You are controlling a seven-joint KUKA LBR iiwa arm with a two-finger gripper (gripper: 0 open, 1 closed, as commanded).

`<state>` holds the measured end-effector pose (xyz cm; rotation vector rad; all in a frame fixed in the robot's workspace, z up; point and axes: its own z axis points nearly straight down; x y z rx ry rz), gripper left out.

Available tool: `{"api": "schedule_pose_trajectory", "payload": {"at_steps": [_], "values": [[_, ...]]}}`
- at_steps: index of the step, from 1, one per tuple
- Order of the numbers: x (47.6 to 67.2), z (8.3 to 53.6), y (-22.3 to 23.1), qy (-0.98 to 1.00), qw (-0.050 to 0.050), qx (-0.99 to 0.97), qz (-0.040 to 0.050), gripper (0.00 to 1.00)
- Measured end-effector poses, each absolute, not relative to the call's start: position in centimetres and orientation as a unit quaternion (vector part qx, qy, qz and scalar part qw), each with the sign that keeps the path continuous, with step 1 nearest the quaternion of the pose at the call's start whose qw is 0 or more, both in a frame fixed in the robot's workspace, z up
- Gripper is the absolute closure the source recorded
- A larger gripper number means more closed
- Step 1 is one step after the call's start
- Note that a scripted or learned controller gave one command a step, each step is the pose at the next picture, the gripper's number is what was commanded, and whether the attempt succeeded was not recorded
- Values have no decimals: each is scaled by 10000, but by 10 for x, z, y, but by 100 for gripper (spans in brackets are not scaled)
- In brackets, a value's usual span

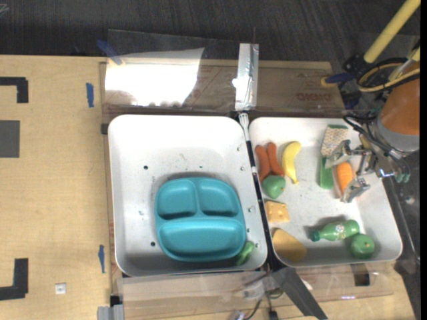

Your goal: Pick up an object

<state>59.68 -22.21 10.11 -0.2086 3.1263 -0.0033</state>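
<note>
A teal plastic divided plate, three compartments moulded into it, lay in the left-hand shallow white bin, towards its near side. A small green item peeked out from beside the plate's near right corner, touching the bin wall; what it was could not be told.

Across the divider, the right-hand shallow white bin held a scatter of toy food. Along its left wall sat two orange-red toy sausages side by side, with a round green toy fruit just below them and a yellow toy banana close on their right. Nearer the camera lay a yellow cheese-like wedge with holes, and below it a tan rounded piece against the near rim. Further right, a green toy bottle with a white flowered label lay on its side, a green toy apple just beside its base.

Towards the bin's right side, a speckled beige packet rested near the far wall, with a narrow green strip beneath it. An orange toy carrot stood between the metal fingers of the two-finger gripper, which was closed around it just right of the green strip. The grey arm with its orange band reached in over the bin's right rim.
</note>
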Motion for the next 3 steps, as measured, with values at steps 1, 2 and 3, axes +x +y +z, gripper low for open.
{"api": "schedule_pose_trajectory", "payload": {"at_steps": [1, 2, 3], "values": [[623, 94, -224, 9980, 103, -616, -36, 0], [608, 95, -223, 9986, 106, -516, -33, 0], [610, 94, -223, 9999, 107, -52, -18, 0]]}}
